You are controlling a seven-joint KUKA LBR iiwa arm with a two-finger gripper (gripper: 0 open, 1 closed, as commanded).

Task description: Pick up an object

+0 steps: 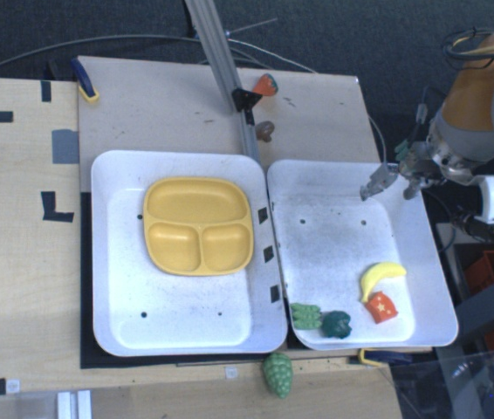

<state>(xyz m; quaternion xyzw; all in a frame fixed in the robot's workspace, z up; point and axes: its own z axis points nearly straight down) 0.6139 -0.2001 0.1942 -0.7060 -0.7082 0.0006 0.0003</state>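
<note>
Toys sit at the near end of the right bin (421, 260): a banana (380, 277), a red block (382, 307), 2 green pieces (321, 319). All look light, stiff and smooth; the banana's middle suits a pinch. The hand (393, 182) hovers at the far edge, holding nothing; its spread I cannot tell.

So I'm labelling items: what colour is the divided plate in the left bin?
Yellow; the divided plate shows clearly in the camera view.

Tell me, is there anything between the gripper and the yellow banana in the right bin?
Nothing visible. The gripper is at the far right edge of the right white bin; bare bin floor separates it from the yellow toy banana. A small red block lies beyond the banana.
</note>
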